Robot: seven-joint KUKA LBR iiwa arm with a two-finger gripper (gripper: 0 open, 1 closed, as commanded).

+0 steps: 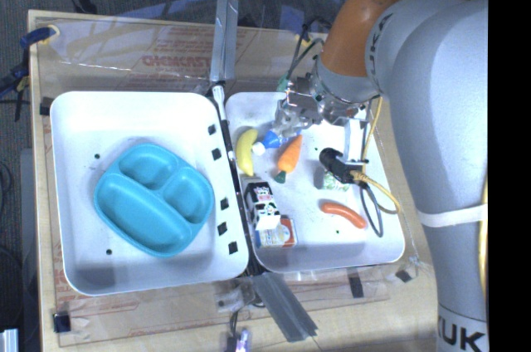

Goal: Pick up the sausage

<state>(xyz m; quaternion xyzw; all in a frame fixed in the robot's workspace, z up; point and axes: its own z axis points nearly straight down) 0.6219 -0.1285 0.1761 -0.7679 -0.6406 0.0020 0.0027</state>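
So the sausage (343, 213) lies untouched on the floor of the right bin (386, 242), near its front right corner, and nothing about the pick looks done yet. The gripper (292, 116) hangs over the back of that bin, above the carrot (288, 154) and beside the banana (246, 151), well apart from the sausage, and whether it is spread or pressed together I cannot tell. Everything is left: travel over, descend, grasp, lift.

White letters "KU" on the grey arm (455, 134), bottom right.
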